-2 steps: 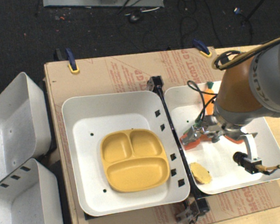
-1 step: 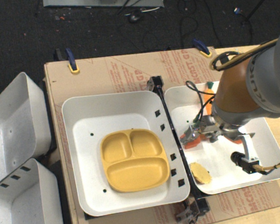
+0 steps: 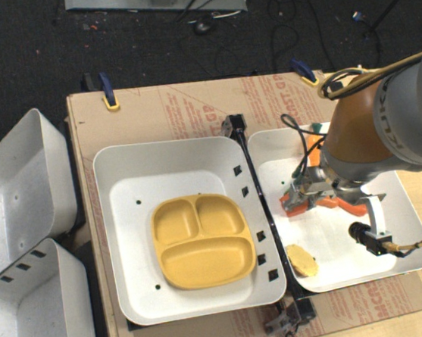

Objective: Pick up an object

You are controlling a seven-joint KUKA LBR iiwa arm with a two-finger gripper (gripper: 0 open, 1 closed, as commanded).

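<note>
My gripper (image 3: 302, 193) is low in the right bin (image 3: 405, 193), near its left-middle part, right over a red-orange object (image 3: 295, 204). That object runs under the wrist, and an orange end (image 3: 351, 205) shows on the other side. I cannot see whether the gripper has hold of it. A small tan-yellow piece (image 3: 302, 260) lies at the bin's front left, apart from the gripper. Another orange item (image 3: 314, 148) peeks out behind the arm at the back of the bin.
The left bin (image 3: 125, 212) holds a yellow divided plate (image 3: 203, 240). A black divider (image 3: 260, 204) runs between the bins. The arm's grey and orange body (image 3: 373, 125) covers the right bin's back right. A black fitting with a cable (image 3: 369, 239) hangs over its front right.
</note>
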